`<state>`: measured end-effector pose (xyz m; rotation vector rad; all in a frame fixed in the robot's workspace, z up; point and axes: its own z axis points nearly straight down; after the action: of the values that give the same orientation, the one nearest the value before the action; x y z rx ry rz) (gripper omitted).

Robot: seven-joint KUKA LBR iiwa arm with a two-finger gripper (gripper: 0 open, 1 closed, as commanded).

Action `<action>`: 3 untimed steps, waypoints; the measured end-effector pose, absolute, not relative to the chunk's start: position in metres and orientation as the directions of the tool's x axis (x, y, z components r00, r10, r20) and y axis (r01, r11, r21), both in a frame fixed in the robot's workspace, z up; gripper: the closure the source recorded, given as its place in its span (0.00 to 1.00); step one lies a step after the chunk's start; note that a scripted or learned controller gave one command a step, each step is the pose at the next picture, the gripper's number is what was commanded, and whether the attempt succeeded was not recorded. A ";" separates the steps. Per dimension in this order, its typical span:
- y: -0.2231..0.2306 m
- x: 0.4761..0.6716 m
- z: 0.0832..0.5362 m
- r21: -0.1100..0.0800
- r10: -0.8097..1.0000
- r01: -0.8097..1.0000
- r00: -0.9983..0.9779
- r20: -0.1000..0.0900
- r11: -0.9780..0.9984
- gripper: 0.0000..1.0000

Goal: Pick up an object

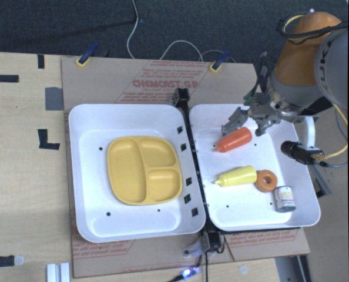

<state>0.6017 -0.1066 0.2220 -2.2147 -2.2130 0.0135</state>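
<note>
The tool (249, 122) hangs over the upper part of the right bin (298, 219), its two dark fingers spread wide with nothing between them; the carrot (234, 140) lies on the bin floor just below and a little to the left of the fingertips, its long axis running from lower left to upper right, the thick end nearest the tool; so a short drop with the fingers set across that axis looks like the likely move; the yellow bottle (238, 176), the doughnut (266, 181) and the small can (285, 198) lie farther down the bin; the yellow tray (144, 170) sits in the left bin (83, 216).
</note>
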 end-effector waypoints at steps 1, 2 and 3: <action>-0.106 0.604 0.228 -0.002 1.000 1.000 -0.002 0.000 0.002 0.00; -0.105 0.601 0.184 -0.006 1.000 1.000 -0.001 0.000 0.001 0.00; -0.097 0.597 0.122 -0.008 1.000 1.000 -0.002 0.000 0.002 0.00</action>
<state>0.5973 -0.0970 0.1219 -2.2152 -2.2189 0.0088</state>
